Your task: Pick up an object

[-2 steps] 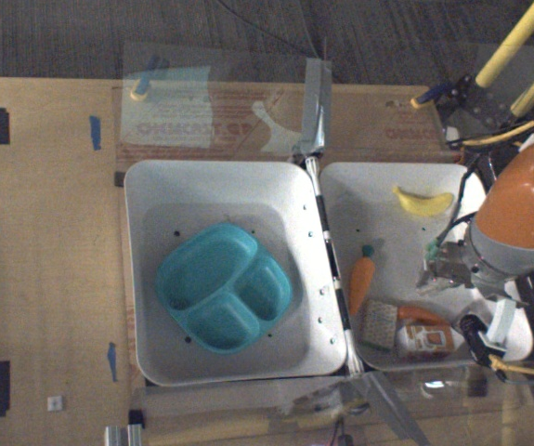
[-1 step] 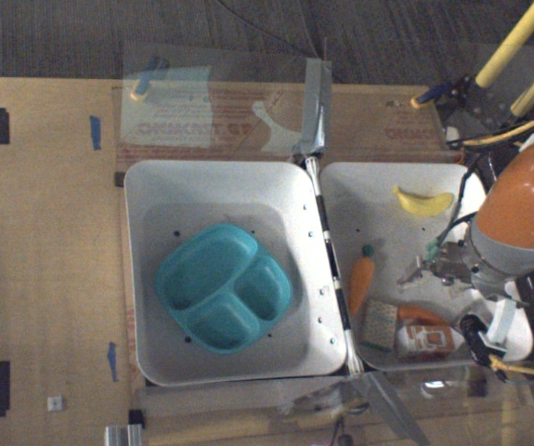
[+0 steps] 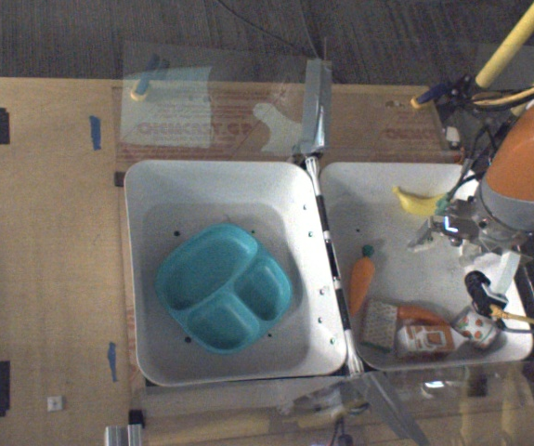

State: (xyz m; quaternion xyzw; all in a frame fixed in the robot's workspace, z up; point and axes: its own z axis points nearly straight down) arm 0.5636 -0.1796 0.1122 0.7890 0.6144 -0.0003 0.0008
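Note:
My gripper (image 3: 431,234) hangs over the right bin (image 3: 378,189), near its right side, under the grey wrist with the orange band. A yellow banana (image 3: 418,202) lies just up and left of it, close to touching. An orange carrot (image 3: 361,282) with a green top lies along the bin's left wall. At the bin's front edge sit a speckled grey packet (image 3: 378,323), an orange and white carton (image 3: 425,334) and a small red and white cup (image 3: 477,327). I see nothing held in the gripper.
The left bin (image 3: 155,193) holds a teal divided plate (image 3: 223,288). A clear plastic sheet (image 3: 211,110) lies behind the bins. Cables and a yellow rod (image 3: 517,31) crowd the upper right, and a black hose end (image 3: 481,291) hangs by the arm.

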